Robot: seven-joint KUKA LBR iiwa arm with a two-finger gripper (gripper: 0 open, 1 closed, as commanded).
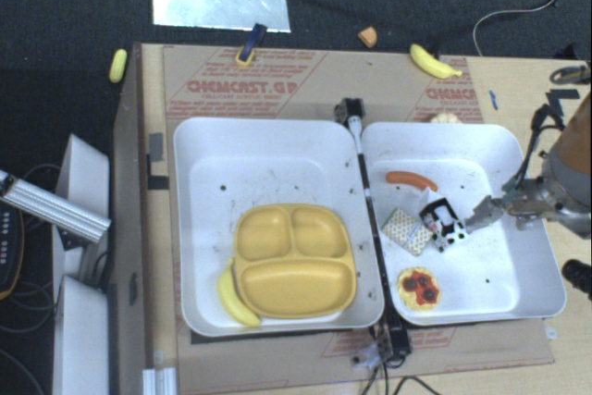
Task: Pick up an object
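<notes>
Beside the checkered block (407, 230), end effector (442, 224) hovers.

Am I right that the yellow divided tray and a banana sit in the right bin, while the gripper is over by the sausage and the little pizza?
Not quite. The camera view shows the yellow divided tray and the banana in the left bin, not the right one. The rest holds: the gripper is in the right bin, near the sausage and the little pizza.

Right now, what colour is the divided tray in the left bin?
Yellow; the divided tray shows clearly in the camera view.
</notes>
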